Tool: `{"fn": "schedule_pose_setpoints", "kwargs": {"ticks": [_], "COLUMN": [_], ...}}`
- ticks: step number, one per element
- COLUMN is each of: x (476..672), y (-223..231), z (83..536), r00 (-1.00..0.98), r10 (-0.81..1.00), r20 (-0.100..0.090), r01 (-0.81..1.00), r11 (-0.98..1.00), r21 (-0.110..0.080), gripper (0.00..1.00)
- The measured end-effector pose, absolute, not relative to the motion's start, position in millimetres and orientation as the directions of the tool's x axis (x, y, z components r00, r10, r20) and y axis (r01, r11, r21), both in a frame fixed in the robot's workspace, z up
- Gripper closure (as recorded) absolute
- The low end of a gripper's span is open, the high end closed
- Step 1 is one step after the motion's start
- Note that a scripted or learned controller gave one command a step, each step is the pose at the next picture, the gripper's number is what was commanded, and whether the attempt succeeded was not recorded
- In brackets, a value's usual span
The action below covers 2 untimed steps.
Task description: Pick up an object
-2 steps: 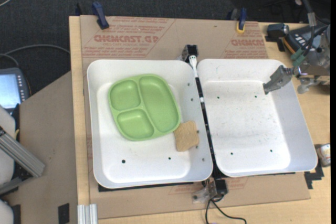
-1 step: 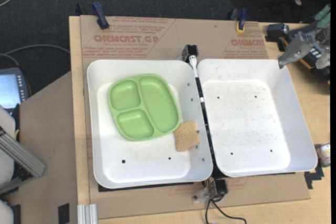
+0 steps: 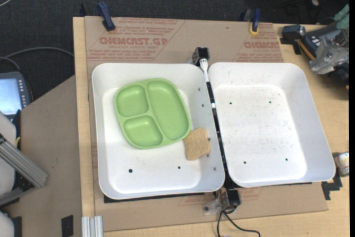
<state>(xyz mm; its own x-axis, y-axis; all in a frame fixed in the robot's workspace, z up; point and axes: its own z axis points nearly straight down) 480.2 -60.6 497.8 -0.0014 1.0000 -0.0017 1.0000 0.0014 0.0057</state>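
Observation:
A green plate (image 3: 152, 114) with three compartments lies flat in the left white bin (image 3: 105, 136). Touching the plate's lower right rim is a small tan sponge-like square (image 3: 197, 144), near the bin's right wall. My gripper (image 3: 327, 56) sits at the right edge of the camera view, outside the bins, beyond the far right corner of the right white bin (image 3: 266, 119). It is well away from both objects and nothing shows between its parts.
The bins rest on a brown board (image 3: 166, 36) held by blue clamps (image 3: 105, 15) at the back. A black bracket (image 3: 201, 55) stands between the bins at the back. Cables and a dark floor surround the bench.

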Motion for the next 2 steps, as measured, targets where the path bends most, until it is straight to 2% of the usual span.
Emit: {"fn": "schedule_pose_setpoints", "kwargs": {"ticks": [1, 2], "x": [478.0, 479.6], "y": [36.7, 70.2], "z": [367.1, 410.1], "r00": [-0.010, -0.005], "r10": [1.000, 1.000], "r20": [0.001, 0.002], "r01": [1.000, 1.000], "r11": [0.010, 0.005], "r21": [-0.014, 0.005], "gripper": [1.00, 1.00]}}
